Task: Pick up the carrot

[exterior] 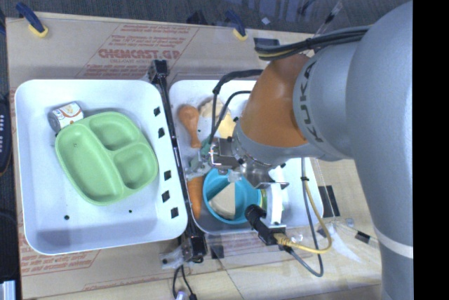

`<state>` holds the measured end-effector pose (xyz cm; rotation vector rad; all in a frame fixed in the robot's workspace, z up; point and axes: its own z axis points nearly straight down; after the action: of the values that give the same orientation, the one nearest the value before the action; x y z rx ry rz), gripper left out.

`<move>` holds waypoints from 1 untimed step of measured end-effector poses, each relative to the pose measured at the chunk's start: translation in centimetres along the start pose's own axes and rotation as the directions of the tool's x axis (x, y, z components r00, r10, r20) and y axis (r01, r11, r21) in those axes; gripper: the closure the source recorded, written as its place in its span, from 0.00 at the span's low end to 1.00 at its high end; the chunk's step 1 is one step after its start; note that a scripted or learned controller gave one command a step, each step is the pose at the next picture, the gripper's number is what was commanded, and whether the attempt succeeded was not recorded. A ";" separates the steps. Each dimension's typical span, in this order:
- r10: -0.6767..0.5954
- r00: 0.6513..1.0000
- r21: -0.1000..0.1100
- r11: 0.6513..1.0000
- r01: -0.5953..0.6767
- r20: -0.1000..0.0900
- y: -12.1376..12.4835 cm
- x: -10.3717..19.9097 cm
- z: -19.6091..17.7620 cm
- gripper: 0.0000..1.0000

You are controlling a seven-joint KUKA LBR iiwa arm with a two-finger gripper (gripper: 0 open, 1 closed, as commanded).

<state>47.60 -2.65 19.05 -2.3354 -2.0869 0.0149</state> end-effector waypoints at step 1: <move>0.120 0.993 -0.004 0.993 -0.120 0.003 5.7 -5.6 -0.1 0.00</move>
<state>52.62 -8.87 19.11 -2.4610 -1.9462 0.0147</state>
